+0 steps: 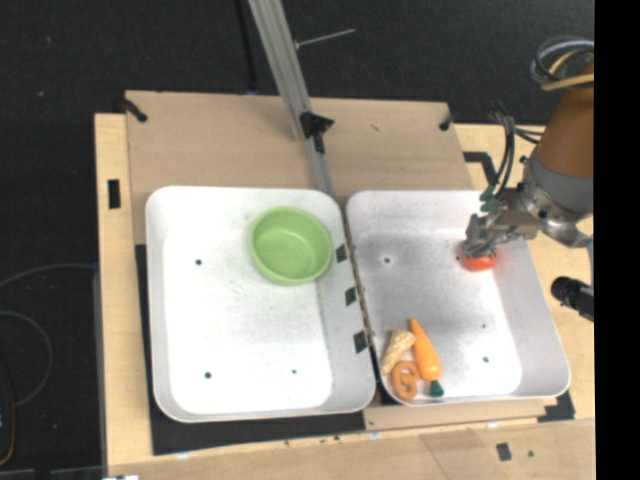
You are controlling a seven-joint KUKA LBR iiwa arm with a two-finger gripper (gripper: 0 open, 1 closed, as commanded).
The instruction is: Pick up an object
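- At the bottom of the frame, a little right of centre, a small cluster lies in the lower left corner of the right-hand shallow white bin (520, 368): an orange plastic carrot (425, 351) with a green tip, a pale beige lumpy piece (397, 346) just beside it on its left, and a round orange-brown ring-shaped piece (405, 379) touching the bin's lower rim.
- The left-hand shallow white bin (190, 368) fills the lower left of the frame and sits edge to edge with the right bin.
- A light green round plastic bowl (291, 246) stands upright in the upper right part of the left bin, near the shared edge.
- In the right bin's upper right part, a small red-orange object (478, 260) rests on the bin floor, well apart from the carrot cluster.
- The grey two-finger gripper (482, 248) is directly over that red-orange object, its tips at or touching the object's top; whether they are apart, together or clamped on it cannot be told from this angle.
- The grey arm with its orange band (570, 138) rises from the gripper toward the upper right of the frame.
- A grey metal pole (285, 58) slants from the top centre down to the bins' shared edge.
- The tan wooden bench (230, 138) lies beneath both bins.
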